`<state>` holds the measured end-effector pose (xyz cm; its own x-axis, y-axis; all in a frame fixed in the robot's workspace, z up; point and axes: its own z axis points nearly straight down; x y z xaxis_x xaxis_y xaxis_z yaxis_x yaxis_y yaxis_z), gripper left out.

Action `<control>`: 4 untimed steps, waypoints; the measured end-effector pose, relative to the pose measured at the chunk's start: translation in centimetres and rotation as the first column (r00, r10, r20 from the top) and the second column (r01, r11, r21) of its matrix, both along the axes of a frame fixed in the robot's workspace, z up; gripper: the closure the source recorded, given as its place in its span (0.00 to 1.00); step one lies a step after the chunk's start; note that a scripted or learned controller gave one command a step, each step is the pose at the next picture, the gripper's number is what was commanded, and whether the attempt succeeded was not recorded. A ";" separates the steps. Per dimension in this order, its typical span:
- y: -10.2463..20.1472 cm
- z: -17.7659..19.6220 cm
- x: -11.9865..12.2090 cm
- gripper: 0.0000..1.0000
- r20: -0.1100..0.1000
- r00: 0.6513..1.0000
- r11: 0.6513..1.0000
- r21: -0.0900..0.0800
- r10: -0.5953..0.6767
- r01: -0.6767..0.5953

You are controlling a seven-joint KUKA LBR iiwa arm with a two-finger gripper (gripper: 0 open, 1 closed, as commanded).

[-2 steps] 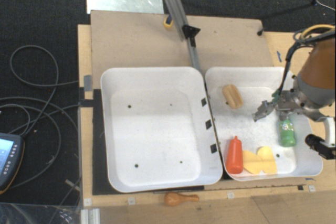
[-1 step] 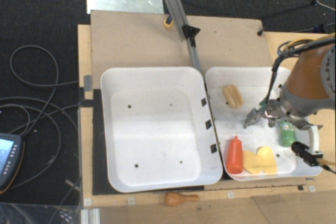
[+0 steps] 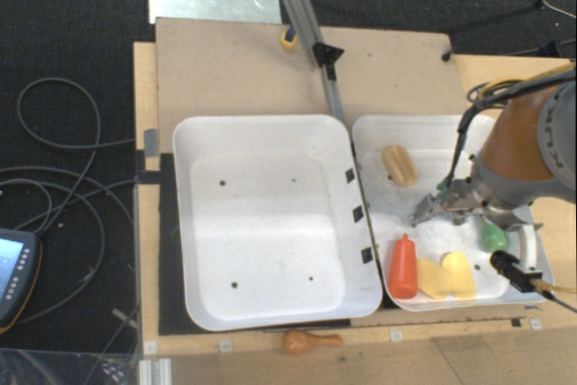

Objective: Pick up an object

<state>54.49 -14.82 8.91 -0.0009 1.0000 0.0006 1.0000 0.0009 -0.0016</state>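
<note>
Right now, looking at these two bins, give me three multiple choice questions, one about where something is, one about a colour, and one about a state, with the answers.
1. Where does the tan bread-like piece lie?
A. In the left bin
B. In the right bin, toward its far side
C. On the floor

2. What colour is the bottle at the right bin's near edge?
A. Red-orange
B. Blue
C. Black

3. How does the bottle stand?
A. Lifted in the air
B. Lying in the bin beside the yellow objects
C. Hanging over the left bin

Answers: 1 B, it rests on the right bin's white floor, far from the other items. 2 A, its body is red-orange. 3 B, it lies in the bin with the yellow objects on its right.
</note>
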 end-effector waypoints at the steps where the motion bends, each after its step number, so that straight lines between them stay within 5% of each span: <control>1: -0.1 1.2 0.1 1.00 0.004 1.000 1.000 -0.001 0.000 0.000; 4: 0.8 17.5 1.2 1.00 0.010 1.000 1.000 -0.003 0.005 -0.005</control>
<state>55.64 -14.05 26.38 -0.0062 1.0000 -0.0020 0.9999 0.0062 0.0088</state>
